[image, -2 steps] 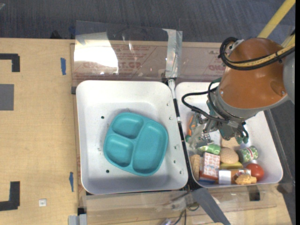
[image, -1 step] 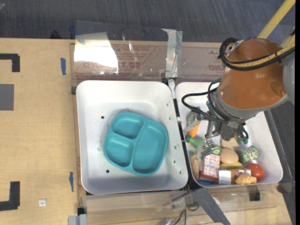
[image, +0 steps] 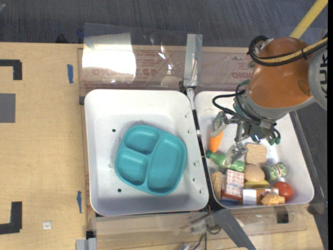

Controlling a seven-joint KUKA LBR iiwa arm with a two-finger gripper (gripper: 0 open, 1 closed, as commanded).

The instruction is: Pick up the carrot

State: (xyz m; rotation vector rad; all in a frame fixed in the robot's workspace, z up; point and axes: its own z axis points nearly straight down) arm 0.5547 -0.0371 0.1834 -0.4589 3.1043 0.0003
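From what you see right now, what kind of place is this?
Probably a robot lab test bench, not a kitchen. A grey and orange arm reaches over two white bins on a wooden bench; toy food like the carrot fills one, a teal divided plate sits in the other.

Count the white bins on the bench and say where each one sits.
2. The left bin holds a teal divided plate. The right bin, touching it along the middle, holds the carrot and other toy food, under the gripper.
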